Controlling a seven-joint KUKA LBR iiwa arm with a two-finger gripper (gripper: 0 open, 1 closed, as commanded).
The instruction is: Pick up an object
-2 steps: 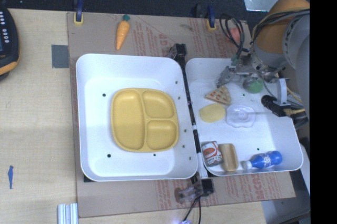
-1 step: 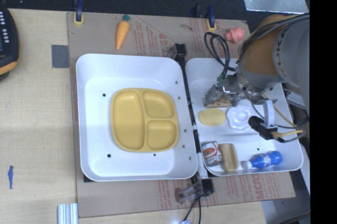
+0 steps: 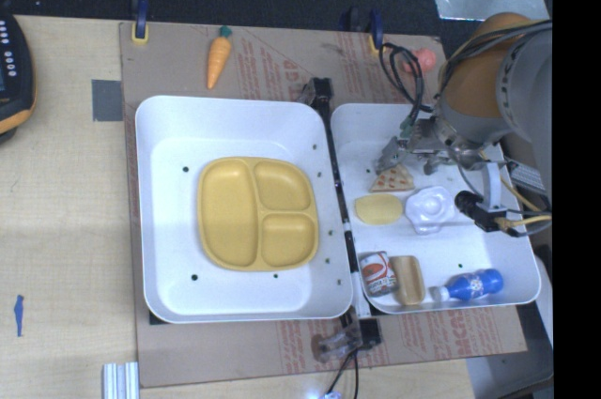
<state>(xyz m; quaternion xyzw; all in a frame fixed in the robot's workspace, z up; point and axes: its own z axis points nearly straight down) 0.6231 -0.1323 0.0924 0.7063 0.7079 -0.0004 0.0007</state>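
Lying just below the gripper, pizza slice.

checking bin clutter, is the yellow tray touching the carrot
Apart. The camera view shows the carrot on the bench outside the left bin; the yellow tray lies inside it.

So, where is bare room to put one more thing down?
In the left bin, the white floor around the yellow tray, widest at its left and near edges. The right bin is crowded: wedge, oval piece, cup, can, bottle, and the pincer.
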